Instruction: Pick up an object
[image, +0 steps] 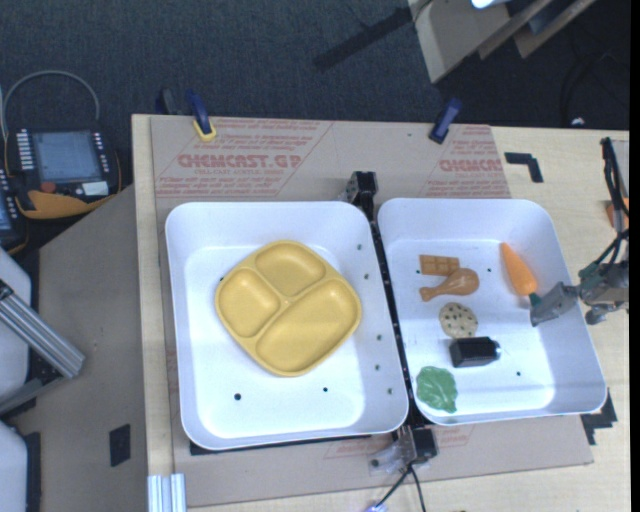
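Observation:
The right bin (520, 395) holds several small items. An orange carrot (518, 269) lies at its right, a brown waffle piece (438, 265) and a tan drumstick (450, 287) at its middle. Below them are a speckled cookie (458, 319), a black block (473, 351) and a green leaf (437, 388). My gripper (553, 303) reaches in low over the bin's right rim, just below and right of the carrot, with a grey tip showing. Nothing is seen held in it.
The left bin (200, 380) carries a yellow divided plate (288, 305). A black clamp (361, 186) sits between the bins at the back. Cables (612, 200) hang at the far right; a pendant (62, 160) lies off the bench at left.

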